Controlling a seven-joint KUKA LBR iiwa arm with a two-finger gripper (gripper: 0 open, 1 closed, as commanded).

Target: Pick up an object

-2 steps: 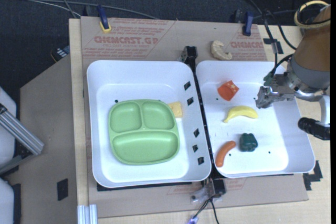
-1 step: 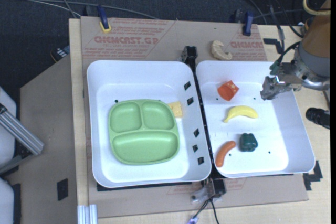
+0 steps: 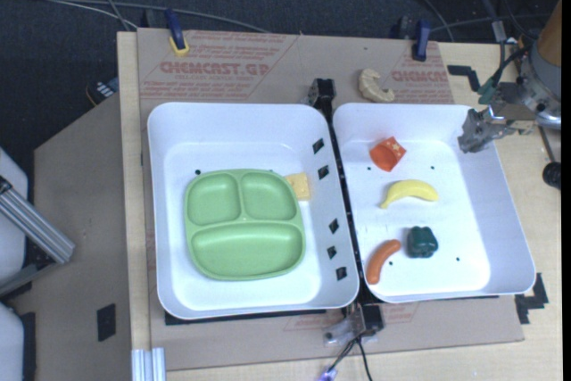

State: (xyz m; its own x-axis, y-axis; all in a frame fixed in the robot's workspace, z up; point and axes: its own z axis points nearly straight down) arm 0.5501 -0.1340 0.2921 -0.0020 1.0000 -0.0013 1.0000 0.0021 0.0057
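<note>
Camera view: two white bins side by side on the table [image 3: 223, 62]. Left bin [image 3: 169, 138] holds a green divided plate [image 3: 244, 224] with a small yellow piece [image 3: 299, 185] touching its upper right edge. Right bin [image 3: 500, 219] holds a red block [image 3: 387, 153], yellow banana [image 3: 409, 192], dark green piece [image 3: 421, 242] and orange sausage [image 3: 382, 260], all apart. Hand [image 3: 473, 138] sits at the right bin's upper right rim, holding nothing; its opening I cannot tell. A beige piece [image 3: 375, 85] lies on the table above the right bin.
</note>
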